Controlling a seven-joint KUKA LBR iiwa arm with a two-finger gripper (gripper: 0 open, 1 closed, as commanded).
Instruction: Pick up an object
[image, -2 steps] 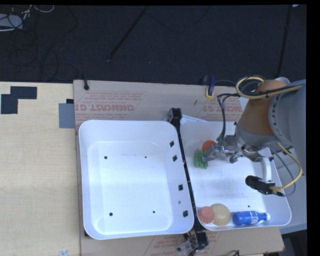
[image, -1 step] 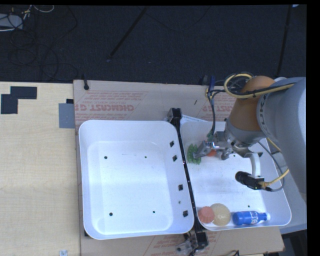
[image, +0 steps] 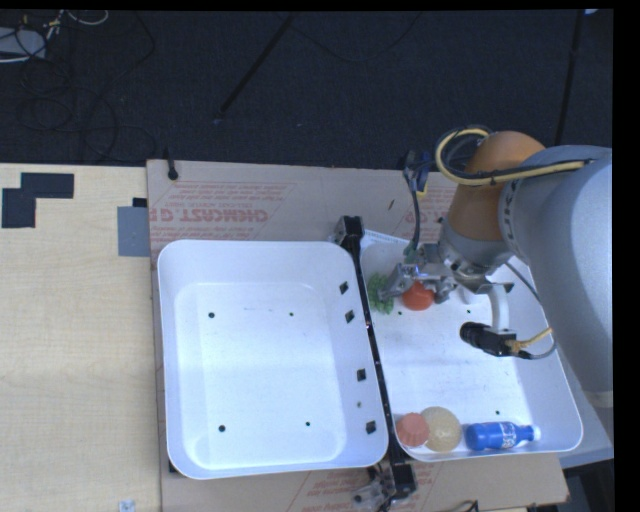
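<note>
My gripper (image: 420, 283) reaches down into the far left part of the right bin (image: 470, 385). A small red-orange object (image: 417, 297) lies right at the fingertips, and a green object (image: 381, 291) sits just to its left against the divider. Whether the red object is between the fingers is hidden by the gripper body. Along the near edge of the same bin lie a red-orange ball (image: 412, 429), a pale yellow ball (image: 441, 428) and a blue bottle (image: 500, 436) on its side.
The left bin (image: 260, 355) sits beside the right one, split from it by a black clipped rim (image: 362, 340). A black cable piece (image: 487, 338) hangs off the wrist over the right bin. The grey arm (image: 570, 260) covers the bin's right side.
</note>
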